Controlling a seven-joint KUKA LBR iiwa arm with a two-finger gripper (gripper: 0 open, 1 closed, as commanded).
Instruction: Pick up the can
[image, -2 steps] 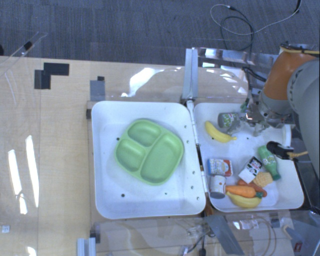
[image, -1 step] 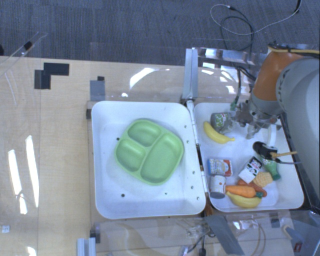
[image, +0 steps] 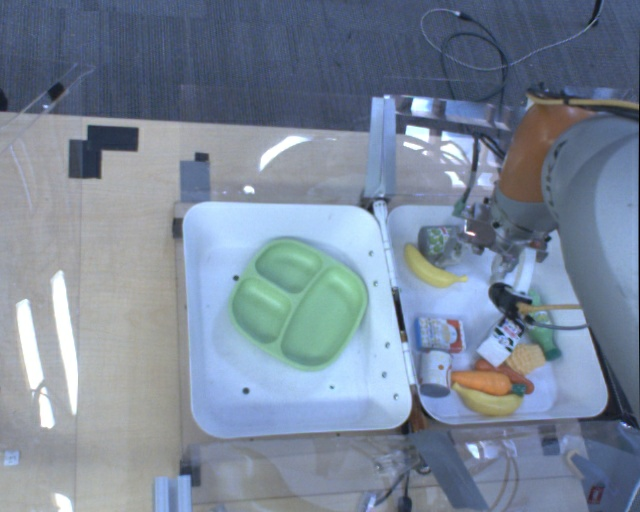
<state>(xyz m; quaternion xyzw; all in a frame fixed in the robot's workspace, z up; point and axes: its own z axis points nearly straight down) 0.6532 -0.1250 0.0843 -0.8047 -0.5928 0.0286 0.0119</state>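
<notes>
A small can with a green and grey label lies at the back left of the right bin. My gripper hangs over the back of that bin, just right of this can and close to it. A second can, silver, stands near the bin's front left, and a labelled red, white and blue tin lies just behind it. Nothing shows held in the gripper.
The right bin also holds a banana, a carrot, another banana, a cracker, a white bottle and a green item. The left bin holds a green divided plate.
</notes>
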